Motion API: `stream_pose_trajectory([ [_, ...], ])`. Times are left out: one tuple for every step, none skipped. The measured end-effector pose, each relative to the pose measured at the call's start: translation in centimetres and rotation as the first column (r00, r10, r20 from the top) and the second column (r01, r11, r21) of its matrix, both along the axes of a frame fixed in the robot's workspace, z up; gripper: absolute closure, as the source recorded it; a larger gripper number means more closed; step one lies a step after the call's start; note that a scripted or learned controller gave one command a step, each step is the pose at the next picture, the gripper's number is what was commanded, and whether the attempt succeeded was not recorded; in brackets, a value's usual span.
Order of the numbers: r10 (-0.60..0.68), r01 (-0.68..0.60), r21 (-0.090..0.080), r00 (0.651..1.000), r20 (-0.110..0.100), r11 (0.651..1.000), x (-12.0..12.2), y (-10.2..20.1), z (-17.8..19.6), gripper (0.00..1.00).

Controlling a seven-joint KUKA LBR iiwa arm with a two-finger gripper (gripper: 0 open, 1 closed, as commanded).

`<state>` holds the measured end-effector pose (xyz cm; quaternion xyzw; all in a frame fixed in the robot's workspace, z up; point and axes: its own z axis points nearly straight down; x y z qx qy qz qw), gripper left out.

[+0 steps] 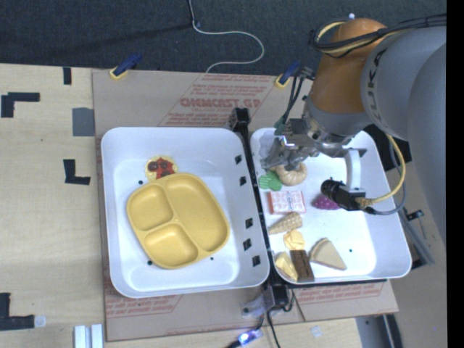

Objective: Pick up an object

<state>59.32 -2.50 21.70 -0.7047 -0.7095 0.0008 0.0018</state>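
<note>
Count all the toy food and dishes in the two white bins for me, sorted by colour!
Yellow or tan: 6 — divided plastic plate, beige round bun, cone, cheese-like wedge, pale piece, small round red-topped tart
Green: 1 — flat piece
Pink: 1 — wafer square
Purple: 1 — grape bunch
Brown: 1 — chocolate bar
Total: 10

floor (87, 13): dark carpet | bench (43, 216): tan wood (black tape marks)

Two white bins (116, 194) (384, 259) sat there: the left held one yellow divided plate (177, 220) and one small pizza-like toy (161, 167) (the right held about eight toy foods).
</note>
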Motion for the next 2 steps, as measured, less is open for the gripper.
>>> stream_pose_trajectory([
  [0.000,0.000,0.000,1.000,0.002,1.000,-0.2,4.4,0.5,1.00],
  [0.001,-0.001,0.000,1.000,0.002,1.000,-0.3,9.9,1.1,1.00],
])
